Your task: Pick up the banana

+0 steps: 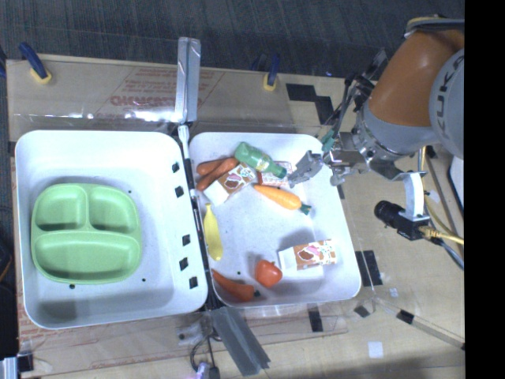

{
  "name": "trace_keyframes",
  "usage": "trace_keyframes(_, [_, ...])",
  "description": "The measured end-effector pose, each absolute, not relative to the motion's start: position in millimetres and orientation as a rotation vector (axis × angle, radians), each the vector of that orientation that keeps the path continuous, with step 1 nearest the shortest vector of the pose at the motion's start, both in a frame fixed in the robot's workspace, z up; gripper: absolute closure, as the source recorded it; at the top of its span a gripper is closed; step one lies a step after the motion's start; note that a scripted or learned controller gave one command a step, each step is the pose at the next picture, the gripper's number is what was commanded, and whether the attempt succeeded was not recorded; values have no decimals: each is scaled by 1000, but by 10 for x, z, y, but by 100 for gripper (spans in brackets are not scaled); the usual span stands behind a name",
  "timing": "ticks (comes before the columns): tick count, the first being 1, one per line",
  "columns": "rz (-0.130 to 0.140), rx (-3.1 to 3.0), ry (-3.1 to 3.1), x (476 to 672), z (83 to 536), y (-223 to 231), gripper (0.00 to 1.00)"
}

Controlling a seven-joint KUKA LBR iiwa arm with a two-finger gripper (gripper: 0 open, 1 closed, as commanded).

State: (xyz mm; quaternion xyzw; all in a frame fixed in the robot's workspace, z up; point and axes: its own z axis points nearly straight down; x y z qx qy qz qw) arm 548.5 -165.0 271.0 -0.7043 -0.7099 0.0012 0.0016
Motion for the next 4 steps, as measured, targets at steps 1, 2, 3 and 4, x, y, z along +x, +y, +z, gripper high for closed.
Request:
trace_keyframes(1, [5, -2240, -2198, 5568, 1576, -1196, 0])
trace_keyframes(2, [3, -2452, -1961, 5397, 1914, -397, 0])
trace_keyframes(3, [9, -2498, -1898, 5201, 1904, 453, 0])
trace_keyframes(4, [7, -2524, -1865, 4851, 1906, -267, 0])
